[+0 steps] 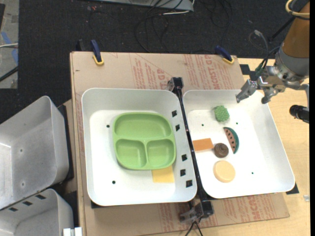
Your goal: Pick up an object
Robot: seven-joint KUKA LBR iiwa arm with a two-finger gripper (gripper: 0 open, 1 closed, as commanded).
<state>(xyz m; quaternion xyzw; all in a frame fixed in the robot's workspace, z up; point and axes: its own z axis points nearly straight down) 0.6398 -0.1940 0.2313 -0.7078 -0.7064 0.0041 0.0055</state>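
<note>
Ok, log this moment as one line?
gripper: open, nothing held, over right bin far edge | right bin: broccoli, melon slice | left bin: green tray

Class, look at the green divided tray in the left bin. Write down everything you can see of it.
The green tray is pale lime, plastic by its look, a rounded rectangle with three compartments: one long one at the far side, two smaller ones nearer. It lies flat, right way up, slightly rotated, on the floor of the left bin. A yellow square slice touches or slips under its near right corner.
</note>
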